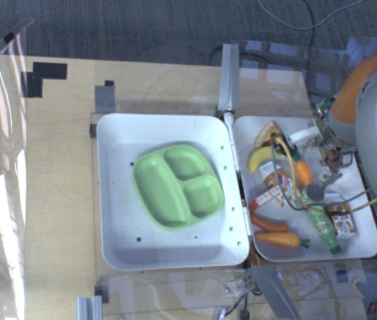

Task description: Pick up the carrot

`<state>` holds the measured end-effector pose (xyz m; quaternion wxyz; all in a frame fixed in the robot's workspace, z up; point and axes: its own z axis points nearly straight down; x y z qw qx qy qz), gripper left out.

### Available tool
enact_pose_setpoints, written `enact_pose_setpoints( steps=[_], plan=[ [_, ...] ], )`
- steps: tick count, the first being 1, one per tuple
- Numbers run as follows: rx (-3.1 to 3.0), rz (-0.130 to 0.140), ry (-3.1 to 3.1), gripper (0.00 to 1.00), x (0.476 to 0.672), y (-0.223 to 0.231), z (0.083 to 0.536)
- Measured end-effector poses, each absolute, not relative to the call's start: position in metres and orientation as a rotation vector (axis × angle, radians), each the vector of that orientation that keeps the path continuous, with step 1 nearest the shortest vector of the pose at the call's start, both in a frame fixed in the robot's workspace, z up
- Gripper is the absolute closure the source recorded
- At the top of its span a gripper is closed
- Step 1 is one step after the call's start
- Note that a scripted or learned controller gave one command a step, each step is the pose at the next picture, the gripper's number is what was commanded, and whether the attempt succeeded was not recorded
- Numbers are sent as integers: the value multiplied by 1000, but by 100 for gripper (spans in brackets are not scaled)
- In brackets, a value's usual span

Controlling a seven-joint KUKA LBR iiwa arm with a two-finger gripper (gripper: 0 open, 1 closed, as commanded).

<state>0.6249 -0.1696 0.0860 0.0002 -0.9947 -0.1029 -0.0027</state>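
I see a light green divided plate (177, 185) in the white left bin (115, 179), and an orange carrot (281, 240) beside a yellow banana (260, 157).

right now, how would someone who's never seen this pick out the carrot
Look in the right-hand white bin, the cluttered one beside the bin holding the green divided tray. Along its near edge lies the carrot, an orange taper with a small green tip. The reddish sausage-like piece just above it is darker and has no green.
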Motion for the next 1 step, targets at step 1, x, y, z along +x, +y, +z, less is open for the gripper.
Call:
enact_pose_setpoints(
  steps=[1],
  plan=[
    [-3098,-4,-512,0,589,-157,176]
  ],
)
